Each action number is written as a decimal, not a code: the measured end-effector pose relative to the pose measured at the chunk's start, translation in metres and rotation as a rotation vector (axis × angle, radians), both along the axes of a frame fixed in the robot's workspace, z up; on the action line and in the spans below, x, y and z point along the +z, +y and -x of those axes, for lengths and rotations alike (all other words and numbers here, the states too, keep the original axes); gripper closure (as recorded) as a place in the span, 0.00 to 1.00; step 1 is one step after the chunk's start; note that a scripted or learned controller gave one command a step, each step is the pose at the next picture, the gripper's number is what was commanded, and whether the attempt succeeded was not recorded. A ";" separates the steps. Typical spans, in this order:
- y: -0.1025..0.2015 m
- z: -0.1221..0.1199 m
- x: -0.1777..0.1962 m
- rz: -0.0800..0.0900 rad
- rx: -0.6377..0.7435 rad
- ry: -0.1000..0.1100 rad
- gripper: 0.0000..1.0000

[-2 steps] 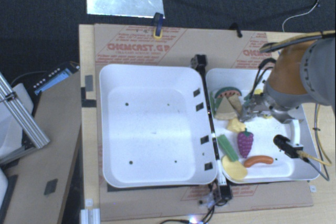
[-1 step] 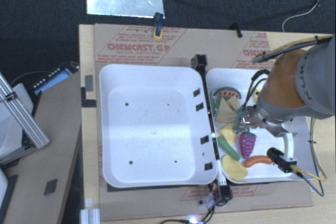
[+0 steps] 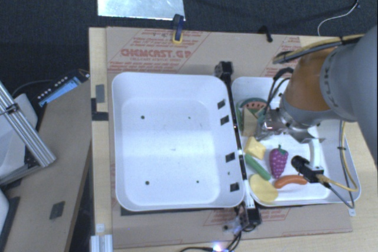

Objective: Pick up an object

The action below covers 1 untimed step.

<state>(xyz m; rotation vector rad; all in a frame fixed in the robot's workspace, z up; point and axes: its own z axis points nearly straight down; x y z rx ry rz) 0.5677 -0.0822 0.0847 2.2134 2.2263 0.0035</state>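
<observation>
Purple grapes [image 3: 278, 160] lie just below the arm [image 3: 313, 91]

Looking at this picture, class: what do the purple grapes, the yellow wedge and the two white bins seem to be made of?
Purple grapes: likely moulded toy plastic, with a bumpy, uniform colour.
Yellow wedge: probably plastic or foam, with a flat matte face; unclear which.
Left bin and right bin: look like thin formed plastic, smooth and white with rounded rims.

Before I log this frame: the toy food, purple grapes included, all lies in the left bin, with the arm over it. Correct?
Not quite. The camera view shows the toy food, including the purple grapes, in the right bin, with the arm over it.
</observation>
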 end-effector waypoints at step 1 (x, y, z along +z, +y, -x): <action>-0.005 -0.015 0.000 0.000 -0.002 0.001 1.00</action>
